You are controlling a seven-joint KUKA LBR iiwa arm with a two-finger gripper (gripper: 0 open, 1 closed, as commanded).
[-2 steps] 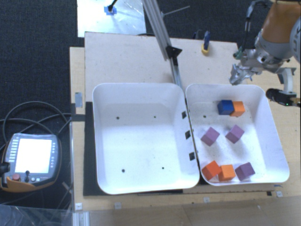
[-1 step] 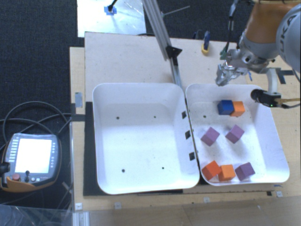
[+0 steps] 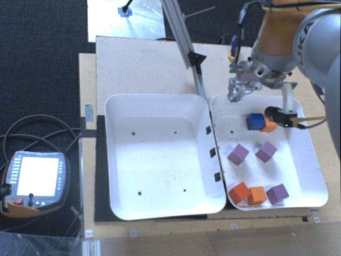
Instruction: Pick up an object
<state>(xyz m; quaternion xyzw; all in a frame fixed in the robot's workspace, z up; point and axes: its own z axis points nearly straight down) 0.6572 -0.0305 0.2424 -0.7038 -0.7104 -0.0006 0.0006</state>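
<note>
Gripper (image 3: 236, 95), its opening impossible to judge, hovers at the right bin's (image 3: 311, 167) far-left corner near a blue cube (image 3: 255, 121), likely light, rigid, best pinched across flat sides.

Bright, even overhead light washes out the two white bins (image 3: 160, 159), leaving only soft shadows. Glare flares off a shiny sheet (image 3: 125, 9) at the upper left. The whole frame is slightly soft.

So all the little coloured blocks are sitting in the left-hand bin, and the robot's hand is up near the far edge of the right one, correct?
Not quite. The camera view shows the blocks, such as the blue block and a purple block, lying in the right bin, not the left bin. The hand is indeed near the right bin's far edge.
</note>
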